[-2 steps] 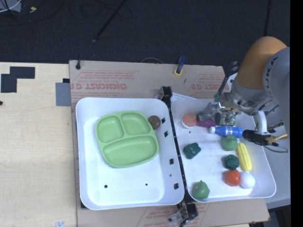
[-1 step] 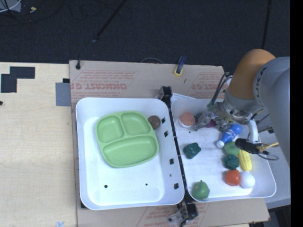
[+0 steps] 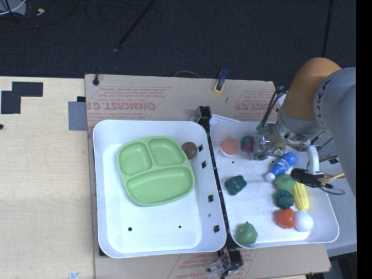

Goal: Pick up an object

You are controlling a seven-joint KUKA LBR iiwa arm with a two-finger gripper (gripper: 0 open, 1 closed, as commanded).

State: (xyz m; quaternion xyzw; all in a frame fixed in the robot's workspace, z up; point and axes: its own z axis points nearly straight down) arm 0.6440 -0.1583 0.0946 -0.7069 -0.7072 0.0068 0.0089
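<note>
The gripper [image 3: 263, 147] is low in the right bin [image 3: 256, 214], just right of a purple toy [image 3: 248, 143]; I cannot tell its grip. This looks like the reach, so closing on the toy comes next.

The pale wooden bench [image 3: 40, 179] carries brown cardboard [image 3: 151, 100], on which two white bins [image 3: 110, 237] sit side by side.

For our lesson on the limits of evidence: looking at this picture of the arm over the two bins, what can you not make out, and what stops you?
- Gripper, camera view: whether its fingers are open or shut, lost in dark clutter under the wrist.
- Purple object: its shape, partly covered by the gripper.
- Brown object beside the green tray: too small to identify.
- Arm: cut off at the right.
</note>
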